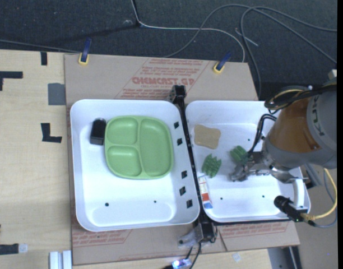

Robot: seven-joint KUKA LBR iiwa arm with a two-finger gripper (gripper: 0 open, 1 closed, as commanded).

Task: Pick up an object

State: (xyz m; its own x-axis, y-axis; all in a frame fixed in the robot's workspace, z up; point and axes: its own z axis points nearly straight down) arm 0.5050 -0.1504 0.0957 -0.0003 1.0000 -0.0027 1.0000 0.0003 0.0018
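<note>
Tool [239, 174] low in right bin [227, 209], beside green toy [238, 153] — grip state unclear; centre over toy before closing.

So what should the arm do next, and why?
Probably drop a little and close on the green toy beside it. The gripper sits low in the right bin, just below that toy, and nothing shows in its grasp. A second green toy and a tan pad lie farther left.
</note>
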